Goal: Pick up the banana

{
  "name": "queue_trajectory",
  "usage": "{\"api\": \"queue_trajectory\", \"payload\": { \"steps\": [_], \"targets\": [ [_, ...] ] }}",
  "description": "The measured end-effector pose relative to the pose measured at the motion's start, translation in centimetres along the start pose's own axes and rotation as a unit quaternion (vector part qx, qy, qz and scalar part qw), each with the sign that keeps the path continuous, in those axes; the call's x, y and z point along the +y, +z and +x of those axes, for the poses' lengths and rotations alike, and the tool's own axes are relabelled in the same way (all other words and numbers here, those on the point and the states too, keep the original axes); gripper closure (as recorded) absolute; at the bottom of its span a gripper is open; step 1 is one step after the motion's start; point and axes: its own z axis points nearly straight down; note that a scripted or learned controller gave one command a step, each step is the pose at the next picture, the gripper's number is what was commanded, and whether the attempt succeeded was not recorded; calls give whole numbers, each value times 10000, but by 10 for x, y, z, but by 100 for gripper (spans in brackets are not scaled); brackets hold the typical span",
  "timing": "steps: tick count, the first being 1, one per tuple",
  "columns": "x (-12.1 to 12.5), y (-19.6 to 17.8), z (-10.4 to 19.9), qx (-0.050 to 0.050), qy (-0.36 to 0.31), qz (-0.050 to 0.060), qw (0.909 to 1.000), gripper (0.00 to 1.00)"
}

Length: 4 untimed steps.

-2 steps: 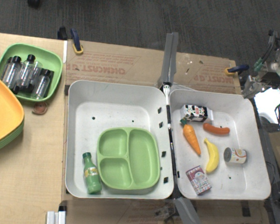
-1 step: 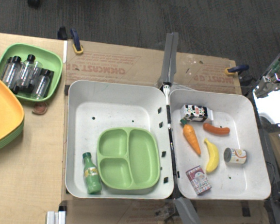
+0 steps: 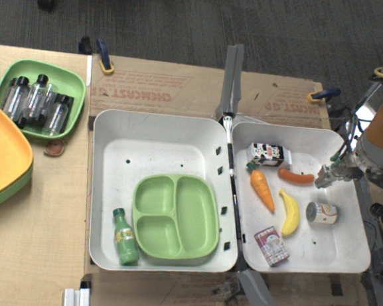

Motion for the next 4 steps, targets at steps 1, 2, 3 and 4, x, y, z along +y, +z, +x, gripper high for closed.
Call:
{"api": "queue_trajectory", "payload": {
  "steps": [1, 2, 3, 4],
  "targets": [
    [0, -41, -3, -6, 1953, -7, 9807, 100],
    [-19, -118, 10, -8, 91, -9, 10000, 100],
    [-79, -132, 13, -4, -1264, -8, 9920, 100],
    [-104, -147, 10, -5, -1568, -8, 9876, 100]
  ]
}}
